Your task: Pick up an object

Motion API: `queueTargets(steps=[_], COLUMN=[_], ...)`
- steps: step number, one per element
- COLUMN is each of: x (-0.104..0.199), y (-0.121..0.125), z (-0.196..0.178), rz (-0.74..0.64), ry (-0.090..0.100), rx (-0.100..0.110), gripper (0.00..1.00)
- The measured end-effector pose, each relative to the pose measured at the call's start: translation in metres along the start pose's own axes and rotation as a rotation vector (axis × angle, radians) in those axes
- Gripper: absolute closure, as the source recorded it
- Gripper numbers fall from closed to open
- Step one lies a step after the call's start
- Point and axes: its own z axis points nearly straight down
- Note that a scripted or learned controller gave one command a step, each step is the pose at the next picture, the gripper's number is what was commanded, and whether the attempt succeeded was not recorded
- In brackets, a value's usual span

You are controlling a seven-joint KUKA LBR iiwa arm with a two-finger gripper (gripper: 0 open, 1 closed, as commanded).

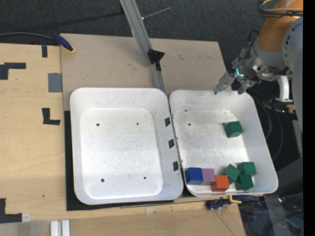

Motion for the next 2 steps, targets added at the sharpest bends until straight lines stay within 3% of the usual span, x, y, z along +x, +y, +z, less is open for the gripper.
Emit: queueTargets(steps=[1, 2], x=[0.0, -0.009], y=[0.001, -0.003], z=[-0.004, 0.054], rz=[-0.001, 0.001], ry=[-0.004, -0.003], rx=[-0.004, 0.001], gripper=[0.0, 0.0])
